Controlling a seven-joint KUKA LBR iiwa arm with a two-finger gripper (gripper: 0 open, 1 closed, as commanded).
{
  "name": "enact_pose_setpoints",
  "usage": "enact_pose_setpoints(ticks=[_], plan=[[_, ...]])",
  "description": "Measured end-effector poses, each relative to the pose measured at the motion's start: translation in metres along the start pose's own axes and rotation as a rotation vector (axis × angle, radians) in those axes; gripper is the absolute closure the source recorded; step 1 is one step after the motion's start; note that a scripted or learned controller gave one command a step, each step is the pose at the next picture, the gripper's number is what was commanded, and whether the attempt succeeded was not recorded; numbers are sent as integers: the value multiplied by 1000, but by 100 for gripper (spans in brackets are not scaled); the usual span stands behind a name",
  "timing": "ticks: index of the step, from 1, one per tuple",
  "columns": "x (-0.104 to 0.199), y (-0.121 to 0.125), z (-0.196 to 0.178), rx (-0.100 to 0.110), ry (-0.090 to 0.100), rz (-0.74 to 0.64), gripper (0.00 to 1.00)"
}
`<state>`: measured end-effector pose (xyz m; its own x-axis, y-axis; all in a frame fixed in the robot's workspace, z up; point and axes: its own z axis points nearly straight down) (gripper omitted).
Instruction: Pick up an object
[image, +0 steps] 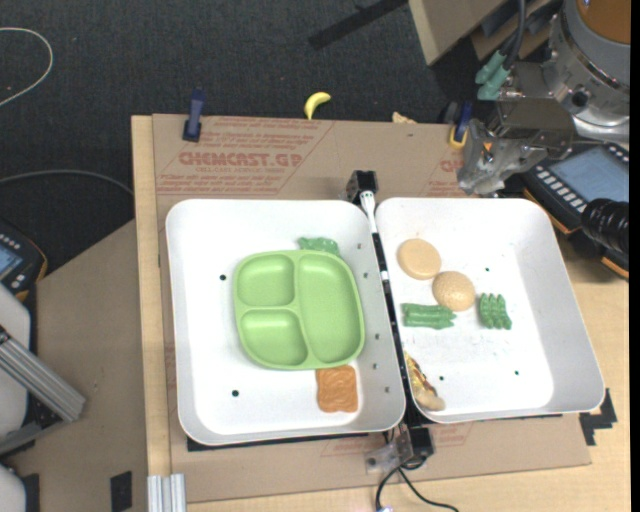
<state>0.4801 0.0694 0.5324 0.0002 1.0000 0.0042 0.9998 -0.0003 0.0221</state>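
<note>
Red print "CHEMCAST GP" on brown cardboard sheet (250, 155) under bins; smaller red lines nearby too blurred to read.

I note open floor across the right bin (530, 250) far side, cookies (419, 258) and green beans (494, 311) crowding its middle, green tray (298, 308) filling the left bin (195, 300).

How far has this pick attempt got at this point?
Nothing looks picked yet. The gripper sits above the right bin's far edge, with no object seen in it. The two round cookies, the green bean pieces and the rest lie in the bins, so the descent and grasp remain.
</note>
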Motion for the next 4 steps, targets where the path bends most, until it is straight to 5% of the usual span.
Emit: enact_pose_setpoints(ticks=[2,4], plan=[[-90,-1,14,25,-5,4,100],[-175,-3,90,27,-5,6,100]])
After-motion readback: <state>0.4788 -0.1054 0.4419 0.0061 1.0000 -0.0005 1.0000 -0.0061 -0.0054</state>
